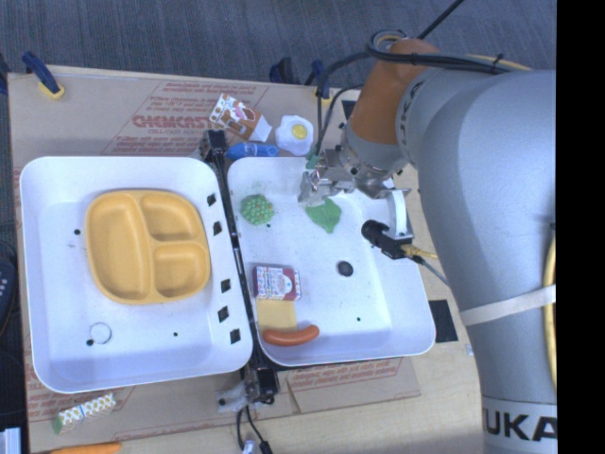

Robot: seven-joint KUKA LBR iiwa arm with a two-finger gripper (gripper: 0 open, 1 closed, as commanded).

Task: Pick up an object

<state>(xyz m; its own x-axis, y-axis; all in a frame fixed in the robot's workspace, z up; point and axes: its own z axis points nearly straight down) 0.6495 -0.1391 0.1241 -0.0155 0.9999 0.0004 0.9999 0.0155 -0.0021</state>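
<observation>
My gripper hangs over the far middle of the right bin. A green leafy piece lies right under it, touching or nearly touching; I cannot tell whether it is held. To its left sits a round green bumpy piece. Nearer the front of this bin lie a red packet, a yellow slice and a red sausage. A small dark disc rests mid-bin.
The left bin holds a yellow divided plate. Behind the bins on the cardboard lie a fried-egg toy, a blue item and a snack packet. The big grey arm covers the right side.
</observation>
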